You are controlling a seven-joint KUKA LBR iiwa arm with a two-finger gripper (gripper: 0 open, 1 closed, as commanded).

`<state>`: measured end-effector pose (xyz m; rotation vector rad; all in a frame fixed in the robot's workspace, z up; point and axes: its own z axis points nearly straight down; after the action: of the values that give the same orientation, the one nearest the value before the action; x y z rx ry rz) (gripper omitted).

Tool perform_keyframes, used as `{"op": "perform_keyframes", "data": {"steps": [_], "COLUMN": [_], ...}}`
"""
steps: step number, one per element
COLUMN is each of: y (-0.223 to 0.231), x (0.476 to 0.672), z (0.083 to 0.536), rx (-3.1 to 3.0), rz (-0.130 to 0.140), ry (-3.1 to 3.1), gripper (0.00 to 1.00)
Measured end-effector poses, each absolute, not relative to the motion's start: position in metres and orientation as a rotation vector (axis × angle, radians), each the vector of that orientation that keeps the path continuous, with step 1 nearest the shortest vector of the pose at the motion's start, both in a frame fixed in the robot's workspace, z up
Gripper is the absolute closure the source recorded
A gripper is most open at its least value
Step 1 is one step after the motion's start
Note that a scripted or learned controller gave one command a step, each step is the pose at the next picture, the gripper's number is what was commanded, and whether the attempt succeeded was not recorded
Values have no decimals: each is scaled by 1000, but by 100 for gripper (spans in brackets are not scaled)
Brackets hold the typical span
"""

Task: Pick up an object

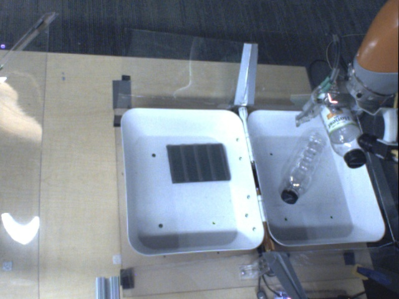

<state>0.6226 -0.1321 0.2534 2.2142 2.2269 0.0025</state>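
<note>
A clear plastic bottle [304, 166] with a black cap lies slantwise in the right bin [324, 229], cap toward the front. A second clear bottle [340, 128] with a white label and a black cap lies by that bin's right wall, at the back corner. My gripper [321, 101] hangs over the back right corner, right at the base end of the labelled bottle. I cannot tell whether it touches the bottle. A dark ribbed rectangular block [198, 162] lies flat in the middle of the left bin [143, 223].
A metal divider post [245, 73] rises behind the seam between the bins. Cables and dark arm parts [377, 145] crowd the right bin's right side. A clear panel [25, 167] covers the bench at the left.
</note>
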Motion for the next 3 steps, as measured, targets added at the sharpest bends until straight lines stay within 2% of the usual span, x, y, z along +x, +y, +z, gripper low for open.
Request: {"op": "perform_keyframes", "data": {"steps": [1, 2, 3], "y": [-170, -153, -113], "x": [607, 599, 574], "z": [150, 109, 107], "rx": [2068, 1907, 1725], "rz": [2, 7, 33], "ry": [2364, 2487, 2560], "gripper": [0, 0, 0]}}
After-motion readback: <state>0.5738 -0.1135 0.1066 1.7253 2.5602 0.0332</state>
